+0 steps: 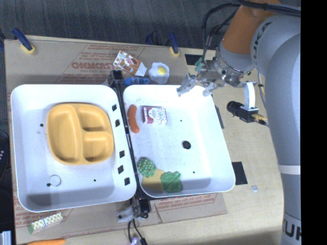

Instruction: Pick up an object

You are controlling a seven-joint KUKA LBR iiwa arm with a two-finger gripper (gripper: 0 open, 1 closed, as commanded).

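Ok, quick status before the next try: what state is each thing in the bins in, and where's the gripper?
gripper: above the right bin's far edge, nothing between its fingers
yellow tray: lying flat in the left bin, open side up
sausage: lying flat near the right bin's left wall
red packet: lying flat beside the sausage
green toys: resting in the right bin's near left corner
right bin: on the bench

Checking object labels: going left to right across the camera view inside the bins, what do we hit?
Yellow divided plastic tray → orange toy sausage → green knobbly toy vegetable → red-and-white printed packet → green leafy toy → small black disc.
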